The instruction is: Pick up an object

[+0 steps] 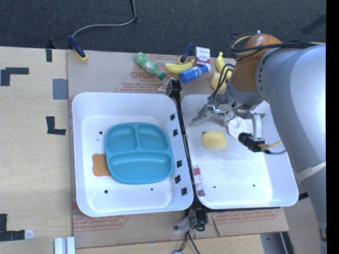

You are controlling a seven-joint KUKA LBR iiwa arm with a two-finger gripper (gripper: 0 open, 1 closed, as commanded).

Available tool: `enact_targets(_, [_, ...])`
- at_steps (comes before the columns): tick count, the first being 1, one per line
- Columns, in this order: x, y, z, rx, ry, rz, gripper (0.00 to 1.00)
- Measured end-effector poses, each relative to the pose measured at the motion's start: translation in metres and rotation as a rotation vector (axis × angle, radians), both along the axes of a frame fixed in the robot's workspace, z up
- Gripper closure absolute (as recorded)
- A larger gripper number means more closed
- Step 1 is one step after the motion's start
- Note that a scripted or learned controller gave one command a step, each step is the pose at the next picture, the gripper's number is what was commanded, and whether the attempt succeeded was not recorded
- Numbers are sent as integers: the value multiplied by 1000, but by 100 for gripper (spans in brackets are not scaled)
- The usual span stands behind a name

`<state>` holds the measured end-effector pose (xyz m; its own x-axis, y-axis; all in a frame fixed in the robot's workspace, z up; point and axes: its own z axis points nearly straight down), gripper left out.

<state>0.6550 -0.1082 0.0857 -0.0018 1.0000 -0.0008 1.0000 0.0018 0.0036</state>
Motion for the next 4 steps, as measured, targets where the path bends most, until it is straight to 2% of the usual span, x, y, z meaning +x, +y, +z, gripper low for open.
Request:
enact_targets(2, [-28, -8, 1, -2, -1, -1, 0])
enact_targets(4, [-38, -10, 1, -2, -2, 0, 0])
